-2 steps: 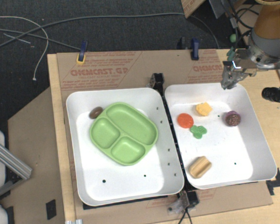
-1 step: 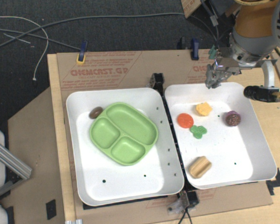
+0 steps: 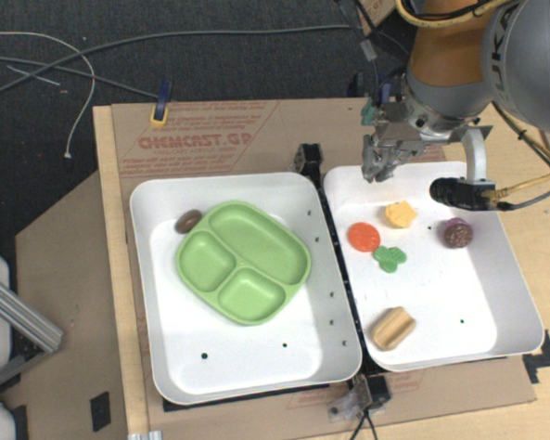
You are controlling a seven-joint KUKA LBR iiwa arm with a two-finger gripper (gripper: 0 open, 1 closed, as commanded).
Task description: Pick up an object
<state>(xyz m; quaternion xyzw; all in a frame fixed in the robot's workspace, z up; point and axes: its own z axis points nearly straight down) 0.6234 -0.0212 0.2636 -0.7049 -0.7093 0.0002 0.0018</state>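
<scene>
1. the arm reaches in from 2 o'clock, and its claw (image 3: 381, 168) hangs over the far rim of the right bin (image 3: 505, 330), at about 11 o'clock of that bin.
2. i cannot tell from here whether the claw is wide or narrow; nothing shows between its tips.
3. in the right bin, near the claw, lie a yellow piece (image 3: 400, 215), an orange-red round piece (image 3: 363, 236) and a small green piece (image 3: 389, 259) just beside it.
4. a dark purple round thing (image 3: 458, 233) sits toward 3 o'clock, a tan block (image 3: 391, 328) toward 6 o'clock.
5. the left bin (image 3: 172, 360) carries a green divided tray (image 3: 243, 261), with a small brown thing (image 3: 189, 221) at the tray's 10 o'clock.
6. a black part (image 3: 461, 193) on the arm hangs over the right bin's far edge; both bins rest on a cardboard-covered surface (image 3: 114, 178).
</scene>
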